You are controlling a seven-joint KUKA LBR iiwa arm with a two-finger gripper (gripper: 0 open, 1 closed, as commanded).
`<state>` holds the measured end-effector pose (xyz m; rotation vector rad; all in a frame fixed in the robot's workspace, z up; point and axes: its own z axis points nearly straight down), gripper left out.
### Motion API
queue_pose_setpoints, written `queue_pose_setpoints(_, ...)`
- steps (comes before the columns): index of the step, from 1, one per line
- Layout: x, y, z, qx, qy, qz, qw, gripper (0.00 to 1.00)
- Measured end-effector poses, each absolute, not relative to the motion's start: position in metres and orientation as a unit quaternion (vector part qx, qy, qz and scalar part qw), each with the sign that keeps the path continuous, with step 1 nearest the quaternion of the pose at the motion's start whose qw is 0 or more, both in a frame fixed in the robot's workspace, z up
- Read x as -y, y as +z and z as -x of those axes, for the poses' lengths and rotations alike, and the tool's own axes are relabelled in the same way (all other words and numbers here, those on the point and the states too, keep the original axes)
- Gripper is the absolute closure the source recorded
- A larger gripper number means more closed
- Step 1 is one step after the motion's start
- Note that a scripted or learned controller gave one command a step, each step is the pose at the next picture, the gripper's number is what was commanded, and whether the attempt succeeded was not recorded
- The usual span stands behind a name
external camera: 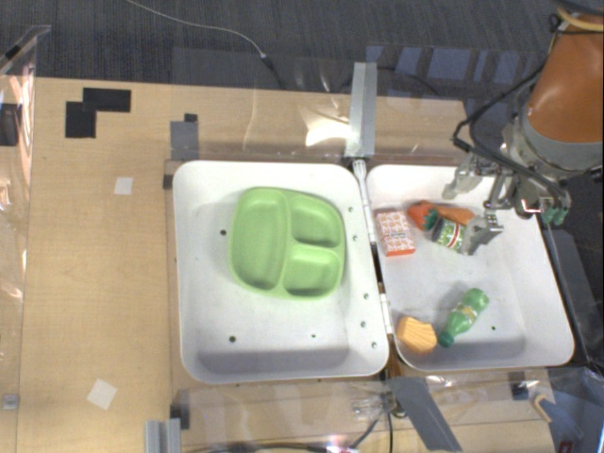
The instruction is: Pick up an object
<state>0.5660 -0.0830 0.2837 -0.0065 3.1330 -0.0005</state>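
Two white bins are sitting side by side on a pale wooden bench [85, 281]. The left bin [203, 338] is holding one thing, a green divided plate [287, 242] lying flat near its middle. The right bin [538, 338] is holding five things: a small red and white packet [394, 232] close to the left wall, an orange carrot [444, 212] just beside it, a small jar [449, 233] lying against the carrot, a green bottle [463, 315] lying tilted lower down, and a yellow-orange block [416, 333] near the bottom left corner, just beside the bottle's cap end.

The gripper [477, 199] is hanging over the upper right part of the right bin, its two fingers spread apart, one finger [487, 226] reaching down next to the jar. Nothing is sitting between them.

Black tape marks [94, 109] are lying on the bench at the upper left. Dark carpet [236, 8] is showing beyond the bench, with a thin cable [189, 22] running across it.
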Motion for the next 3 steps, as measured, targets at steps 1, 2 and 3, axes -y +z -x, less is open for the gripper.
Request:
queue_pose_setpoints(1, 0.093, 0.184, -0.574, -0.961, 0.0004, -0.275, 0.001, 0.00)
queue_pose_setpoints(2, 0.109, 0.097, -0.579, -0.976, 0.0007, -0.217, 0.005, 0.00)
queue_pose_setpoints(3, 0.108, 0.109, -0.582, -0.977, 0.0008, -0.214, 0.009, 1.00)
